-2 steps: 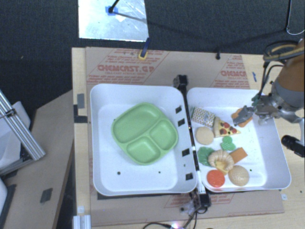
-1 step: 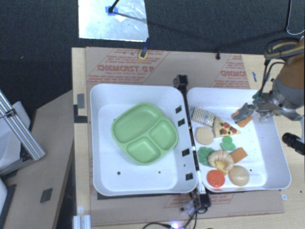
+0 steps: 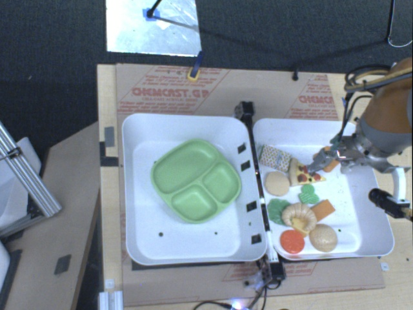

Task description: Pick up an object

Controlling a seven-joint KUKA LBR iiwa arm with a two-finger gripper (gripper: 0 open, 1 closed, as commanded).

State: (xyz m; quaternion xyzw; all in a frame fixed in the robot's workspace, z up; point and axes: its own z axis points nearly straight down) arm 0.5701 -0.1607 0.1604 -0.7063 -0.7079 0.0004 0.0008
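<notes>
Dark carpet around a tan bench (image 3: 110,192), two white bins side by side on it. You get one slanted top-down camera view, so work from that.

Left bin (image 3: 139,231) holds a green divided plate (image 3: 195,179) and nothing that concerns this pick. Right bin (image 3: 374,237) holds the clutter: a patterned block (image 3: 274,155) at the far-left corner, a pizza-slice toy (image 3: 303,174) just right of it, a tan round piece (image 3: 277,184) nearer, green leafy bits (image 3: 279,208), a croissant (image 3: 301,216), an orange wedge (image 3: 322,208), a red tomato (image 3: 292,241) and a beige potato shape (image 3: 323,237) along the near wall.

Your arm comes in from the right, wrist over the right bin's far-right part. Gripper (image 3: 321,160) is low in the bin, fingertips pointing left, right at the pizza slice's right end. Finger spread is too small and blurred to read, so I can't tell if it's wide, narrow or clamped on anything.

Key relation: the pizza slice sits immediately left of the tip, touching or nearly so, long axis running left-right, roughly in line with the approach. The rest of the pile lies nearer and left of the tool, well clear.
</notes>
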